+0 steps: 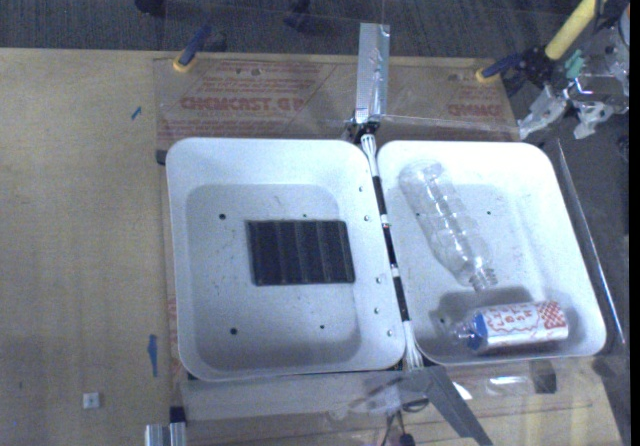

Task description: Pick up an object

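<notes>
Two shallow white bins sit side by side on the tan desk (pixel 70 234). The left bin (pixel 200 184) holds a dark ribbed rectangular pad (pixel 300 252) lying flat near its middle. The right bin (pixel 540 184) holds two things. A clear plastic bottle (pixel 448 222) lies on its side, slanting from the bin's upper left toward the lower right, with its neck pointing down toward the near wall. Just beyond that neck, a can with a red-and-white pattern (pixel 518 324) lies on its side along the bin's near edge, its metal end facing left. The bottle's neck and the can are close; whether they touch cannot be told.

At the upper right corner of the view, outside the right bin, the hand (pixel 570 106) hangs over the bin's far corner, well apart from both the bottle and the can. Its pale parts blur together there, so whether it is open or closed cannot be told. Nothing is seen between them.
</notes>
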`<state>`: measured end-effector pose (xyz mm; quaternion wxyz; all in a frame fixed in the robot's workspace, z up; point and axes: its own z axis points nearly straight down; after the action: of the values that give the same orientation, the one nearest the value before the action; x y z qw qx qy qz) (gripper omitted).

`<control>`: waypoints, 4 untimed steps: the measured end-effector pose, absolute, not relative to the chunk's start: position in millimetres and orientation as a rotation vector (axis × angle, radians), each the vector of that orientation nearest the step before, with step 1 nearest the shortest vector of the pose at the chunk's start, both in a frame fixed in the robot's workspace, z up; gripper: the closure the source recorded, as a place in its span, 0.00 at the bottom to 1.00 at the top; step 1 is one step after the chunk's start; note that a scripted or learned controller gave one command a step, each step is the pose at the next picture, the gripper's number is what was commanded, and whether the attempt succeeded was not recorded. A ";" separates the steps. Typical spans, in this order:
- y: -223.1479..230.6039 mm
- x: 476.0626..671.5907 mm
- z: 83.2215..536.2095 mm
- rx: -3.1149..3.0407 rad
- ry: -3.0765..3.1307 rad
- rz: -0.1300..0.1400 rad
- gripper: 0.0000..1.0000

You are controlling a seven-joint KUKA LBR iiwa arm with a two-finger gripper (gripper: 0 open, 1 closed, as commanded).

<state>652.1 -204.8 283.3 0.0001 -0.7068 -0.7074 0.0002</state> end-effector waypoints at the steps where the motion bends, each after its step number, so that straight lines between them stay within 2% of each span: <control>1: -191.4 595.7 120.2 -2.201 -2.244 -0.001 0.00; 2: -158.1 490.4 88.1 -1.899 -2.509 -0.007 0.00; 3: -145.8 582.6 88.2 -1.893 -2.517 -0.008 0.00; 4: -135.2 514.0 127.5 -1.854 -2.536 -0.001 0.00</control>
<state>514.0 -135.2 127.5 0.0001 -0.5902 -0.8073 -0.0002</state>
